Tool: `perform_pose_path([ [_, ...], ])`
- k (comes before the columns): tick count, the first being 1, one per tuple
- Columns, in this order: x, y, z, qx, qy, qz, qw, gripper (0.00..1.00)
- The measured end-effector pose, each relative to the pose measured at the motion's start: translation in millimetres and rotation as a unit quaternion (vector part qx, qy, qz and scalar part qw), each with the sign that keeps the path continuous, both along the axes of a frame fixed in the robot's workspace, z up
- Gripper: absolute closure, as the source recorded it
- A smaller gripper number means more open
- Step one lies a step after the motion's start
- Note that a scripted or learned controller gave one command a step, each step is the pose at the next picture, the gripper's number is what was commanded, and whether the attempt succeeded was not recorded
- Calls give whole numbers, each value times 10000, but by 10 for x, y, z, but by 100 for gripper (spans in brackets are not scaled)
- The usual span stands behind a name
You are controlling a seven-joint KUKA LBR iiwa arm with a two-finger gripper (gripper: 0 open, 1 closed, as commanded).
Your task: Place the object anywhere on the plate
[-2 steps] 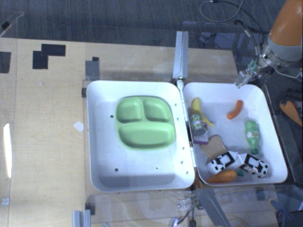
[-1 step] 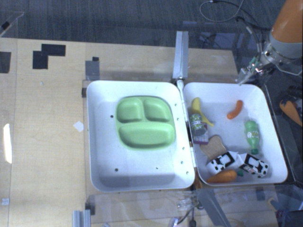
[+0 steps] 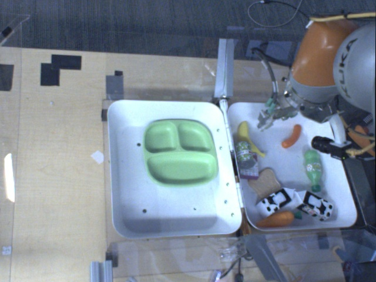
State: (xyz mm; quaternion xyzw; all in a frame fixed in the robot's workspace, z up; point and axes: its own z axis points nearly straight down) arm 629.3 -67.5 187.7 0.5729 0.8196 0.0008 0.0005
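A green divided plate (image 3: 179,151) lies in the middle of the left white bin (image 3: 126,216). My gripper (image 3: 267,116) hangs over the back of the right bin (image 3: 346,213), open, with nothing between its fingers. Just below and left of it lies a yellow banana (image 3: 247,138). An orange sausage (image 3: 291,136) lies to its right. The orange-banded wrist (image 3: 320,46) rises behind it at the upper right.
The right bin also holds a purple-labelled packet (image 3: 247,162), a bread slice (image 3: 267,182), two black-and-white cow-patterned items (image 3: 276,200) (image 3: 317,204), a carrot (image 3: 275,219) and a green bottle (image 3: 313,168). A metal divider (image 3: 223,69) runs between the bins.
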Motion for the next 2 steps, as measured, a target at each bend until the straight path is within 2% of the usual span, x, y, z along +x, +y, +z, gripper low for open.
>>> perform_pose_path([
  [1,-482,691,567,-4,-18,1544,9880,100],
  [2,-300,1624,375,-3,-12,1865,9825,100],
])
